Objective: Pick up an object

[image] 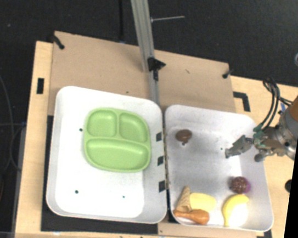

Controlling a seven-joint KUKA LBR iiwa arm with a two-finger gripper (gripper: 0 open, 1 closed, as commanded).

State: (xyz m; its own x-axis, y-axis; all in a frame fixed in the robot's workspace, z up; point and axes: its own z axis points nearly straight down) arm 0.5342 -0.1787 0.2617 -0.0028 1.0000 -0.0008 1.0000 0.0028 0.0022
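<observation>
- Currently gripper (249,147) hovers over right bin (215,120), jaws apart, holding nothing.
- Purple ball (240,185), banana (235,209), mushroom (183,136) lie loose below.
- Green plate (118,140) sits in left bin (61,186).

We get pretty even overhead light here, bright on the bench and both bins. The right bin (214,125) floor has a soft greyish sheen, while the left bin (61,186) reads close to blown-out white. Shadows are short and faint, like under the green divided plate (118,140). The floor around the bench stays near black. Overall it's low-res and a bit soft, with small items mushy.
</observation>
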